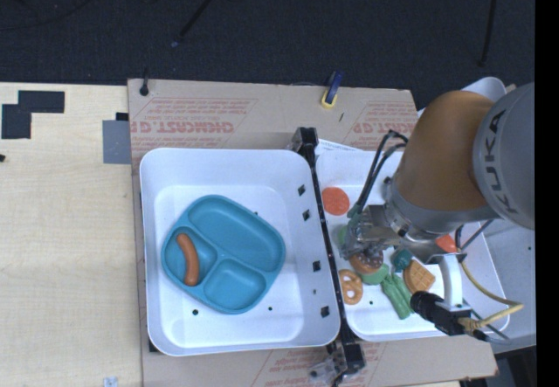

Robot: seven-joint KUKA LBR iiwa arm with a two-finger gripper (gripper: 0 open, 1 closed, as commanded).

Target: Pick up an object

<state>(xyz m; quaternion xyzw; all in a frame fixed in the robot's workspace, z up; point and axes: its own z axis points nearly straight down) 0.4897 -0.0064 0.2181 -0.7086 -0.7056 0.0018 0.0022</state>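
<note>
I reached in from the right, my gripper low over the right bin among small toy foods: a round orange disc, a knotted brown pretzel, a green piece. In the left bin, a smooth blue divided plate held a sausage.

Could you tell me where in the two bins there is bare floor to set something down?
The left bin has bare floor all around the blue tray, widest along its front and far walls. The right bin is crowded: the gripper hangs over a pretzel, green toy and orange disc.
</note>
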